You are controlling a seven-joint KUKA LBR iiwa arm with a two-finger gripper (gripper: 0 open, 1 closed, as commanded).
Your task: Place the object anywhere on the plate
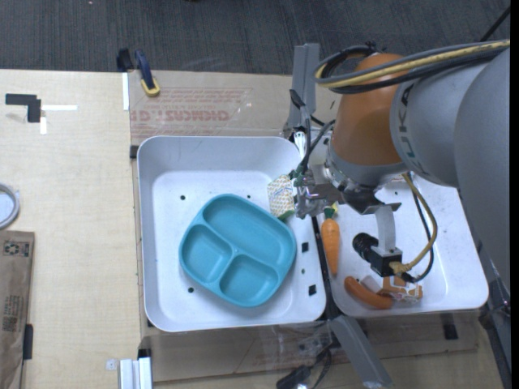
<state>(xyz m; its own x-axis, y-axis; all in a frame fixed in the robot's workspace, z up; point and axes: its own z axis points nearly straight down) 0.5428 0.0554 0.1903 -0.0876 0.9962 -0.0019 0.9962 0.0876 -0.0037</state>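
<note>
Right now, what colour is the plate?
Light blue plate, three compartments; seen in the camera view.

Two bins sit side by side on the bench [65, 217]. The left bin [154, 241] fills the middle of the frame, and a sectioned plate [237, 251] lies in its lower half. A small packet [281, 194] sits just above the plate's upper right edge. In the right bin [454, 241], a carrot [330, 239] lies near the dividing wall and a sausage [366, 292] below it. The gripper [306, 194] hangs just right of the packet.
</note>
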